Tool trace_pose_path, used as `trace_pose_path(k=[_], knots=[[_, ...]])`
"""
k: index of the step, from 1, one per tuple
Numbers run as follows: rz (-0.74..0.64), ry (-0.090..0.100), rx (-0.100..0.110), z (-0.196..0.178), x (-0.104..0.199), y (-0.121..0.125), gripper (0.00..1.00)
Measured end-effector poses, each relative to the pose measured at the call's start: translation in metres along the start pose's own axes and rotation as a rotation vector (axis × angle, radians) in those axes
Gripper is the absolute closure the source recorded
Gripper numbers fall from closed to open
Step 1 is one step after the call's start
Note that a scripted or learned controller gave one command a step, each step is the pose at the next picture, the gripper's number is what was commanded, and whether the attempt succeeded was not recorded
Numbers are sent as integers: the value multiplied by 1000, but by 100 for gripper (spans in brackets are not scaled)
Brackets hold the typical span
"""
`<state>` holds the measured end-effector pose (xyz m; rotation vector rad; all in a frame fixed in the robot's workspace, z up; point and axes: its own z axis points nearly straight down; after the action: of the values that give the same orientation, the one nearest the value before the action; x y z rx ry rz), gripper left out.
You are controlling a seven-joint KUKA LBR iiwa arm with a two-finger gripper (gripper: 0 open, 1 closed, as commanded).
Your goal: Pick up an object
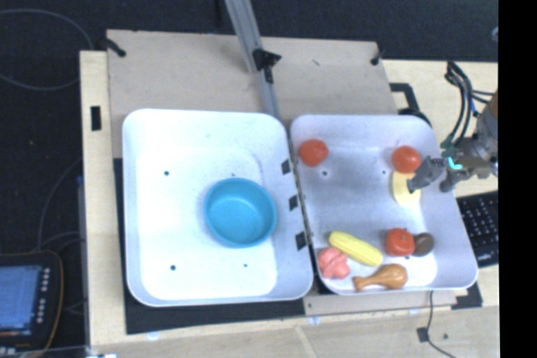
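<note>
The arm came in from the right side and hung low over the right edge of the right bin (pixel 436 134). Its tool (pixel 426 177) pointed left and down, just above a pale yellow piece, maybe a banana slice (pixel 406 190). I could not tell if the tool was clenched or released, and nothing could be seen inside it. Black cables looped up behind the wrist.

The right bin held toy food. A small red tomato (pixel 406 158) lay just above the yellow piece, near the tool. Another orange-red ball (pixel 313 152) lay at the top left of that bin. Down at the bottom lay a yellow corn cob (pixel 356 248), a pink piece (pixel 334 263), a brown chicken leg (pixel 382 277), a red tomato (pixel 399 242) and a small dark brown thing (pixel 423 244) touching it.

The left bin (pixel 159 138) held a blue bowl (pixel 241 211), standing upright near the middle.

Both bins sat side by side on the desk (pixel 336 63). A grey metal bar (pixel 239 4) slanted down from the top.

No writing or labels could be read.
</note>
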<state>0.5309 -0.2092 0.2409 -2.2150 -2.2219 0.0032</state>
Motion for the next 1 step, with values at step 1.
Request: trace_pose_path(k=[1], knots=[[0, -2, -7, -4, 0, 1, 0]])
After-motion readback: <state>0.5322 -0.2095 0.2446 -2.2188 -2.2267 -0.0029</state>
